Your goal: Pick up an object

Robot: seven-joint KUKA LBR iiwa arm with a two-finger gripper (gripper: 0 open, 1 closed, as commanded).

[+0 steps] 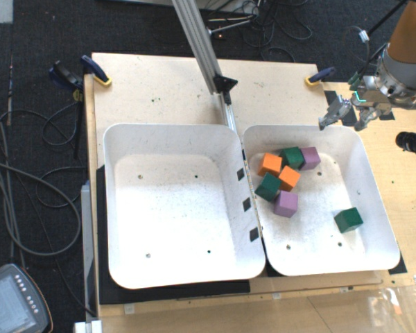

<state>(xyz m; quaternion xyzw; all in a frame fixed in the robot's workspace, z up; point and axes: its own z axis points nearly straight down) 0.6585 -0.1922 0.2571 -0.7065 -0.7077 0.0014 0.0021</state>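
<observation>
**No block lifted yet; gripper parked above the right bin's far corner**

Nearest the camera, along the lower edge of the frame, the front rims of the two shallow white plastic bins are seen, the left bin (125, 158) bare and the right bin (374, 248) carrying every candidate for the pick. A lone dark green foam cube (348, 219) lies apart at the lower right of that bin. A cluster sits toward the bin's upper left: an orange cube (271, 163) touching a second orange cube (289, 177), a green cube (292, 157) behind them, a pale purple cube (310, 157) at its right, another green cube (267, 186) low on the left, and a purple cube (286, 203) just below.

Nothing is judged to have been done: all blocks rest on the bin floor and none is carried. Descent, closure and lift are all left.

The grey arm with its orange band (406, 37) enters at the upper right of the frame. The gripper (341, 114) is held over the pale worktop (166, 89), just beyond the right bin's upper right rim, well apart from the cluster. Whether the fingers are spread or closed cannot be told; nothing is seen between them.
</observation>
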